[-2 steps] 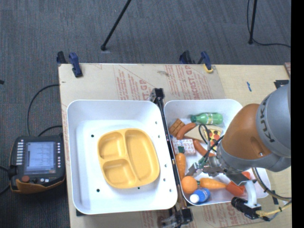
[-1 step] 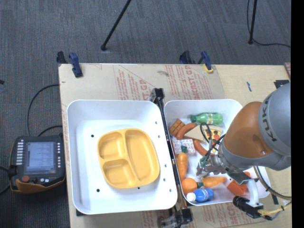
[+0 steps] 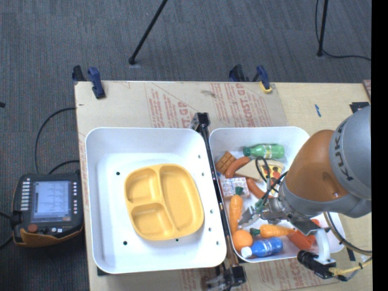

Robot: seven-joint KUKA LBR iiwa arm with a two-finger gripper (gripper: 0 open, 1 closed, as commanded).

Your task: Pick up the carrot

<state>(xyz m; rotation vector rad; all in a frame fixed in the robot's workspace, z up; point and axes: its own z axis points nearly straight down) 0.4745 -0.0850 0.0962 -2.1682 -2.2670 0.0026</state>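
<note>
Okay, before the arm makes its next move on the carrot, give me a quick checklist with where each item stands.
1. Carrot located, along the right bin's left wall: ok.
2. A second carrot lies further right, so target choice is ambiguous: not ok.
3. Gripper down inside the right bin, near both carrots: ok.
4. Carrot between the gripper's fingers: cannot tell.
5. Space around the target: orange ball and blue bottle crowd it: not ok.
6. Yellow tray in the left bin, out of the path: ok.
</note>
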